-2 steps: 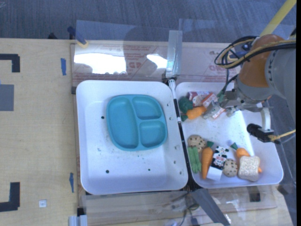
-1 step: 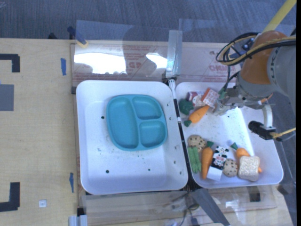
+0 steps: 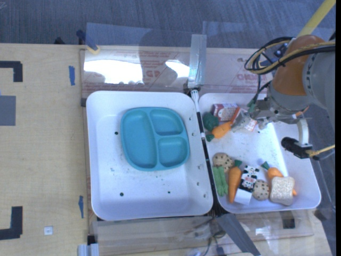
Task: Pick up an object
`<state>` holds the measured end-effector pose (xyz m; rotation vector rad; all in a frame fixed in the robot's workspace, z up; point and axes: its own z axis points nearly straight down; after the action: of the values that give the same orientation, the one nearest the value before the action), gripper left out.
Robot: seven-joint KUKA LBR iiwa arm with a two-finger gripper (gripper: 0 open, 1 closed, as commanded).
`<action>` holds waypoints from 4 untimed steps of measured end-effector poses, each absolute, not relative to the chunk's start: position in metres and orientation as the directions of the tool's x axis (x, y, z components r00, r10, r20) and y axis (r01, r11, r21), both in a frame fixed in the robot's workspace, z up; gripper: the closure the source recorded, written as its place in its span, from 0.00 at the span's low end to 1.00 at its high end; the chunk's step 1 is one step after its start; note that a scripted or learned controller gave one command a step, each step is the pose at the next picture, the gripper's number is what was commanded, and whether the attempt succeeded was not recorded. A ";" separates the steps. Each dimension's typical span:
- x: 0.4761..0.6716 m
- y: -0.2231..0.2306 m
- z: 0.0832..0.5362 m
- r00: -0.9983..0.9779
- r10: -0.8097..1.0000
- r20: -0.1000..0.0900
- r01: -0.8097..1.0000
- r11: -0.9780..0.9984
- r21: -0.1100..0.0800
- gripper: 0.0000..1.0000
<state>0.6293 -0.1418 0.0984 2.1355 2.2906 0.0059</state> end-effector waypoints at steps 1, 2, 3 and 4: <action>0.631 -0.142 0.110 -0.071 0.997 -0.007 0.997 0.071 0.015 1.00; 0.630 -0.141 0.109 -0.071 0.997 -0.006 0.997 0.071 0.014 0.00; 0.642 -0.123 0.087 -0.179 0.984 -0.004 0.984 0.179 0.006 0.00; 0.532 -0.127 0.088 -0.331 0.943 -0.002 0.943 0.331 0.003 0.00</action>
<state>0.5316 -0.1275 0.0879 1.8143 2.5604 0.0021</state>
